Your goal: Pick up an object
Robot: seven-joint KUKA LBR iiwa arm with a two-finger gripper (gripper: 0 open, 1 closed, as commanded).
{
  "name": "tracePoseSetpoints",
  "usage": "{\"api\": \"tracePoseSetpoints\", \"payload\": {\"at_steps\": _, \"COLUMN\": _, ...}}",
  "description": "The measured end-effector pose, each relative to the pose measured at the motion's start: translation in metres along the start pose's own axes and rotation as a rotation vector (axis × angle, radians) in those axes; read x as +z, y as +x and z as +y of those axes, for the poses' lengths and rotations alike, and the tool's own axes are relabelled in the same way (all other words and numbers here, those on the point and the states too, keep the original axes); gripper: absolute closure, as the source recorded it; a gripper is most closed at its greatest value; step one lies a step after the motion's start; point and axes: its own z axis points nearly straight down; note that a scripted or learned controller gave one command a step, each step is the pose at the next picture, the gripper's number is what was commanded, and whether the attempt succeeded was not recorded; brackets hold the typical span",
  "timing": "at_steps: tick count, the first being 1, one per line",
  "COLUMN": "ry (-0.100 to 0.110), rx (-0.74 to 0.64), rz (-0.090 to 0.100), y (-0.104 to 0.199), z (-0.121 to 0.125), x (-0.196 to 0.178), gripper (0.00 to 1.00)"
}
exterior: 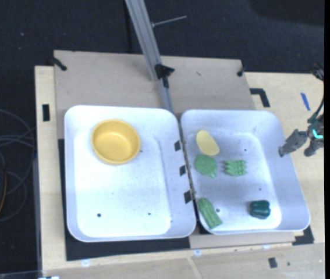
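Nothing is picked yet: the hand [302, 143] hovers spread beside the right bin [287, 173], pinching nothing. Every item, such as the pepper [259, 209], lies untouched.

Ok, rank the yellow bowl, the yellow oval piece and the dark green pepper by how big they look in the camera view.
1. yellow bowl, clearly largest
2. yellow oval piece
3. dark green pepper; close to the oval piece, so this last ordering is unsure.

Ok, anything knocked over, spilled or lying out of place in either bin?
Nothing stands out. The yellow bowl sits upright in the left bin; the small yellow and green items lie apart in the right bin. The gripper hangs at that bin's right rim.
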Motion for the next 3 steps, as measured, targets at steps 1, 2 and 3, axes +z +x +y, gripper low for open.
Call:
{"api": "tracePoseSetpoints", "payload": {"at_steps": 1, "ry": 0.000, "rx": 0.000, "rz": 0.000, "y": 0.000, "z": 0.000, "x": 0.000, "gripper": 0.00}}
{"api": "tracePoseSetpoints", "payload": {"at_steps": 2, "ry": 0.004, "rx": 0.000, "rz": 0.000, "y": 0.005, "z": 0.006, "x": 0.047, "gripper": 0.00}}
{"api": "tracePoseSetpoints", "payload": {"at_steps": 3, "ry": 0.005, "rx": 0.000, "rz": 0.001, "y": 0.008, "z": 0.003, "x": 0.109, "gripper": 0.00}}
